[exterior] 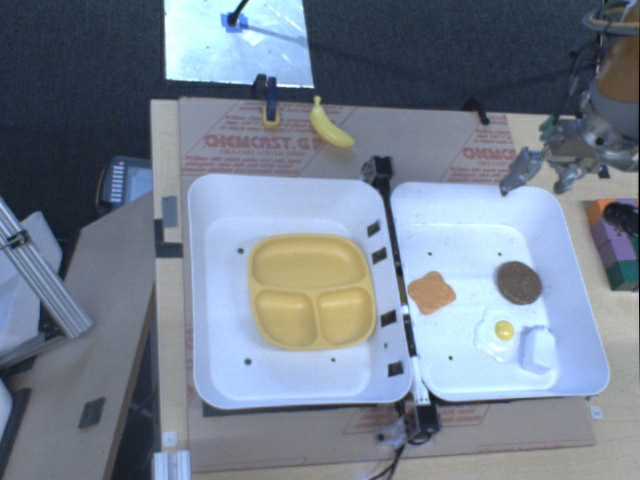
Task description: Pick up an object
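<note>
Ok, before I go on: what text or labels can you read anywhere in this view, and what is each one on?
"CHEMCAST" reads in red print on the brown board behind the left bin; the letters after it are blurred.
The same red print repeats on the board behind the right bin, too blurred to read.
The grey device at the bench's left edge shows marks too small to read.

arm — upper right, wrist down | tool — fingers spread, nothing between
</note>
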### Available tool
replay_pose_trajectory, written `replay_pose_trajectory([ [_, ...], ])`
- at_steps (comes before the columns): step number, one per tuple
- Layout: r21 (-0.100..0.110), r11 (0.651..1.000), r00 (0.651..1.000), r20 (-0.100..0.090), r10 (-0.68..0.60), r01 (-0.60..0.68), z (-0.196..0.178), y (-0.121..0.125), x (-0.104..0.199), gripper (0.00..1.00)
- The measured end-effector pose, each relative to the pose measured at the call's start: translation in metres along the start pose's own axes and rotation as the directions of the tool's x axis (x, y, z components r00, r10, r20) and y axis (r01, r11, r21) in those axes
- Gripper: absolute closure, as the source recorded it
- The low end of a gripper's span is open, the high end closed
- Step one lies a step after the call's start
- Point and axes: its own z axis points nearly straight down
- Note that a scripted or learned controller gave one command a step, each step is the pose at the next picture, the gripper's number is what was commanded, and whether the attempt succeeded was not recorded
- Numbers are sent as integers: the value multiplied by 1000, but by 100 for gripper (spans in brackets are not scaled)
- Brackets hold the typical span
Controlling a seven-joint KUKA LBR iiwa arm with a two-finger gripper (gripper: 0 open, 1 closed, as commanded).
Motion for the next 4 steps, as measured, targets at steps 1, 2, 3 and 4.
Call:
replay_pose_trajectory([
  [1,-12,1000,1000,2,-3,3,-8,2,1,0],
  [2,-8,1000,1000,2,-3,3,54,6,3,0],
  [3,-9,1000,1000,1,-5,5,109,11,12,0],
  [4,-8,1000,1000,2,-1,1,167,6,7,0],
])
